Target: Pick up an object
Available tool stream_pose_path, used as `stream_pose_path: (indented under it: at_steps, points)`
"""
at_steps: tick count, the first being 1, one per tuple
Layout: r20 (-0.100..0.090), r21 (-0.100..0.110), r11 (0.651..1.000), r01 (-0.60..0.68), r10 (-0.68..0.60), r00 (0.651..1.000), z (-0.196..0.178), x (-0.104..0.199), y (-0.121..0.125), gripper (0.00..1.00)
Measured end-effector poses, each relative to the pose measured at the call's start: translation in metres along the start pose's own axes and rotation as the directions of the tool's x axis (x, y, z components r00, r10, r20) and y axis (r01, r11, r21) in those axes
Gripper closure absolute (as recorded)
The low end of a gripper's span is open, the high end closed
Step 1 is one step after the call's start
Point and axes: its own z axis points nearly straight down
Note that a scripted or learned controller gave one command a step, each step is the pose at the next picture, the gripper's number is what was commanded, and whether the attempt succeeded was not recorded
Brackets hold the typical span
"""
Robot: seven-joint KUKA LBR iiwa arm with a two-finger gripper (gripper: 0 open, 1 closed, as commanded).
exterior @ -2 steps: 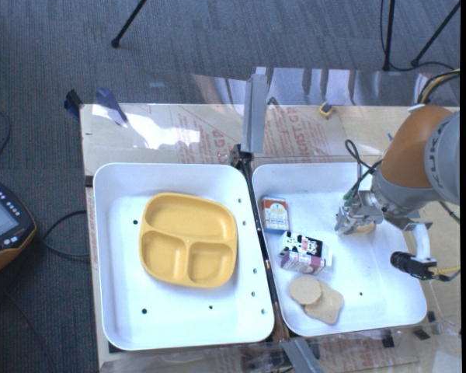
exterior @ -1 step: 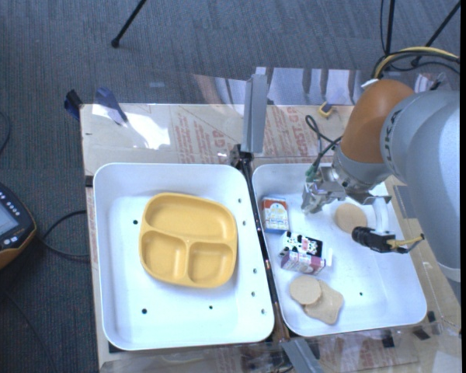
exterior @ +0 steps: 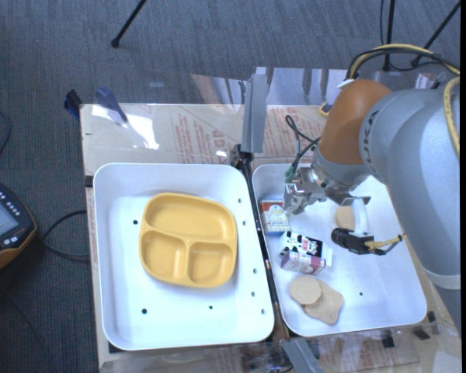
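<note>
Arm comes first for size: grey, with its orange band, it reaches in from the right and bends down over the back of the right bin. The left bin bears a yellow divided plate, lying flat near its middle. In the right bin a patterned carton lies on its side near the centre divider. Just behind it, close against the bin's left wall, sits a small carton with red and white print. Two round tan biscuits lie touching near the front, and another tan piece sits by the wrist.

The gripper hangs just beside and above the small carton, so that looks the likely pick. Whether the gripper is open or closed cannot be told from this angle, and nothing can be seen held in it.

The small carton is probably light and thin-walled, so a hard squeeze could dent it. Its printed faces may be slick. Taking it across its two flat sides seems best, though the bin wall crowds one of them.
</note>
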Motion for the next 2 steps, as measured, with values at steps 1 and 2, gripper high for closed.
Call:
stream_pose_path:
  at_steps: [1, 2]
  points:
    - [0.002, 0.001, 1.000, -0.008, 0.008, 1.000, 0.000, -0.053, -0.052, 1.00]
    - [0.000, -0.002, 1.000, 0.001, -0.001, 1.000, 0.000, -0.002, 0.000, 1.00]
